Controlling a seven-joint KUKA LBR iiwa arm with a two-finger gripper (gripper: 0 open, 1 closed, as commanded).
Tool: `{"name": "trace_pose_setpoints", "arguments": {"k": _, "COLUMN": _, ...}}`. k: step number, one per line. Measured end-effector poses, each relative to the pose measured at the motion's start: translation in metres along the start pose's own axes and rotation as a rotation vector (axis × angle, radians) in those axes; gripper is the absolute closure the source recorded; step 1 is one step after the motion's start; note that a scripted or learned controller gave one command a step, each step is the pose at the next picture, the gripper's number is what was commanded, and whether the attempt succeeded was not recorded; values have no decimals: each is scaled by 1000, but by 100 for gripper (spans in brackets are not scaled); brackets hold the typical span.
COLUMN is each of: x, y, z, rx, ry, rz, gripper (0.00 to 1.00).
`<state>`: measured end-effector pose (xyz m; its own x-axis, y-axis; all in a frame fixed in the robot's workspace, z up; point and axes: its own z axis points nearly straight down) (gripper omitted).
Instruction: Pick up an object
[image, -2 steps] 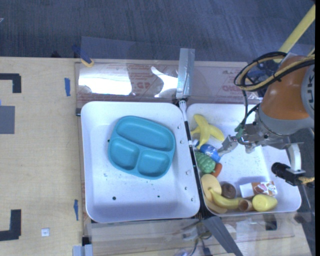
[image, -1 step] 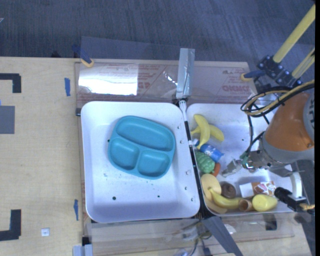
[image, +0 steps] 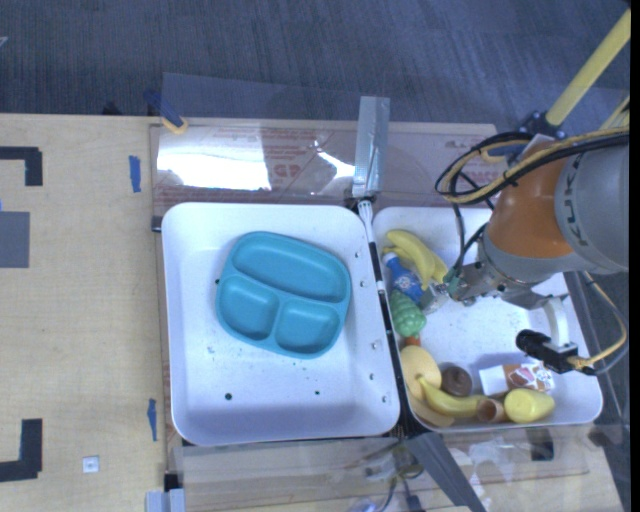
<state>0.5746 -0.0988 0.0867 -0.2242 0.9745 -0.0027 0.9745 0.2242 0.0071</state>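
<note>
The right bin (image: 478, 328) holds several toy foods. A yellow banana (image: 416, 252) lies at its far left corner, with a blue bottle (image: 399, 274) and a green vegetable (image: 407, 316) just below it. Along the near edge sit a yellow fruit (image: 418, 365), a second banana (image: 450, 404), a brown round piece (image: 457, 379), a white and red packet (image: 520, 378) and a lemon (image: 528, 405). My gripper (image: 452, 287) hangs low over the bin's upper middle, just right of the top banana and the bottle. I see nothing held in it.
The left bin (image: 200, 300) carries a blue divided plate (image: 283, 293). The arm's orange band (image: 530, 215) and yellow-black cables (image: 480, 160) hang over the right bin's far right part. A black fitting (image: 545, 346) juts out below the wrist.
</note>
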Motion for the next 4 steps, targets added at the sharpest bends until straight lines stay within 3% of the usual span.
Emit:
{"name": "trace_pose_setpoints", "arguments": {"k": 1, "x": -22, "y": 36, "z": 4, "rx": 57, "ry": 14, "rz": 24, "gripper": 0}}
{"name": "trace_pose_setpoints", "arguments": {"k": 2, "x": -24, "y": 39, "z": -5, "rx": 39, "ry": 3, "rz": 30, "gripper": 100}}
{"name": "trace_pose_setpoints", "arguments": {"k": 3, "x": -59, "y": 57, "z": -112, "rx": 4, "ry": 0, "rz": 36, "gripper": 100}}
{"name": "trace_pose_setpoints", "arguments": {"k": 4, "x": 39, "y": 80, "z": -95, "rx": 17, "ry": 2, "rz": 172, "gripper": 100}}
